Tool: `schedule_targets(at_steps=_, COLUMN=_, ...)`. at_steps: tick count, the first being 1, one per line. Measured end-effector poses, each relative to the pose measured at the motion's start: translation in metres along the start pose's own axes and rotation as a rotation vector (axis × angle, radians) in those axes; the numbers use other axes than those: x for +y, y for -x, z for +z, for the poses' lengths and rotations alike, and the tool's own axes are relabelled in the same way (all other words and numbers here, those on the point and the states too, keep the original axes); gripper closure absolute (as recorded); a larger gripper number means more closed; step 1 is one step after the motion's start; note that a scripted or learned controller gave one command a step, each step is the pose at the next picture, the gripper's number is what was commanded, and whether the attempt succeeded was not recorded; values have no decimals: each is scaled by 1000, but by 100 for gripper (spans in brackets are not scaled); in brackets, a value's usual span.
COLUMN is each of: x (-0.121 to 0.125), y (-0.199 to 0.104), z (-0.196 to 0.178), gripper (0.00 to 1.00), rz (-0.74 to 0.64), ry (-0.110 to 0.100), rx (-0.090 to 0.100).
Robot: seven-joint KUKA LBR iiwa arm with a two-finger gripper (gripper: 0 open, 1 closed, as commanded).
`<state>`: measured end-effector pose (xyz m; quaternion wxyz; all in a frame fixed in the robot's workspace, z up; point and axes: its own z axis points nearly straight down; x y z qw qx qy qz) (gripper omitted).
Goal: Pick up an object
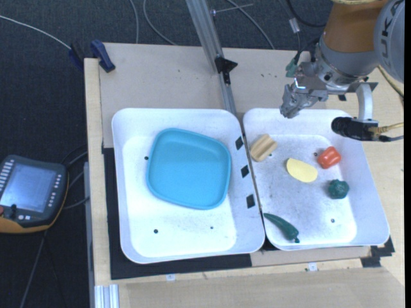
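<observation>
My gripper [290,108] hangs above the far left rim of the right bin [366,230], with nothing visible between its fingers. Below it in that bin lie a tan bread-like piece [262,147], a yellow oval piece [301,170], a red pepper-like piece [329,157], a dark green broccoli-like piece [338,188] and a green chili-like piece [282,226] near the front rim. The tan piece is the closest to the gripper, a little to its left and nearer the camera.
The left bin [128,236] holds a blue square plate [189,168]. A metal pole [205,31] slants across the bench behind the bins. A black cylinder [352,127] juts from the arm over the right bin's far edge. A handheld pendant [29,190] lies left of the bench.
</observation>
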<state>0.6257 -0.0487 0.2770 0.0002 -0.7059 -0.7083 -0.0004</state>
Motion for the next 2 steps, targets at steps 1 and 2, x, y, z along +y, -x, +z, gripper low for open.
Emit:
schedule_targets(at_steps=1, x=-8, y=-54, z=-2, gripper=100, rz=-2, ry=0, rx=1)
schedule_targets(at_steps=2, x=-15, y=-109, z=17, gripper=100, rz=-1, ry=-1, rx=0)
